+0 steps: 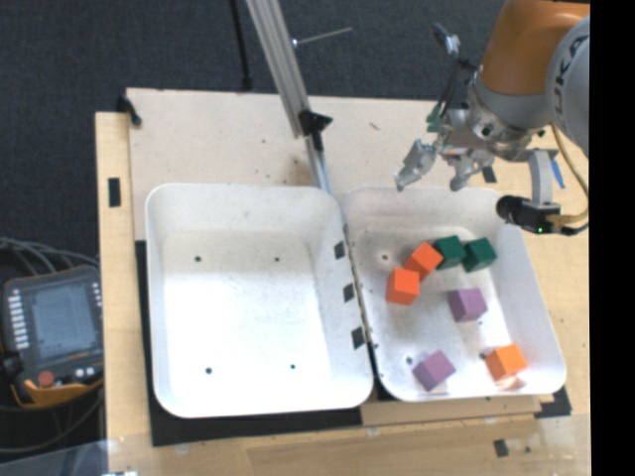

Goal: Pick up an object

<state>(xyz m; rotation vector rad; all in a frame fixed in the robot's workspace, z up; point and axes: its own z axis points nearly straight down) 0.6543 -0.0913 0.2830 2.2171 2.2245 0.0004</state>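
Gripper (438,171) hangs with its jaws spread and nothing between them, above the far rim of the right bin (536,296).

At the far left a teach pendant (55,330) sits off the bench (213,147), over dark floor. Next comes the left bin (248,300), its white floor faintly speckled. A slanted aluminium post (283,62) rises from the bench behind the seam between the bins. In the right bin, two orange cubes (414,272) touch near the middle, with two green cubes (464,252) side by side just right of them. A purple cube (466,303) lies below the green pair, another purple cube (434,369) sits near the front wall, and a third orange cube (506,361) rests in the front right corner. Being cubes, they have no long axis; most sit turned at a slant to the bin walls. The fingers (412,167) touch none of them, well apart from the nearest.
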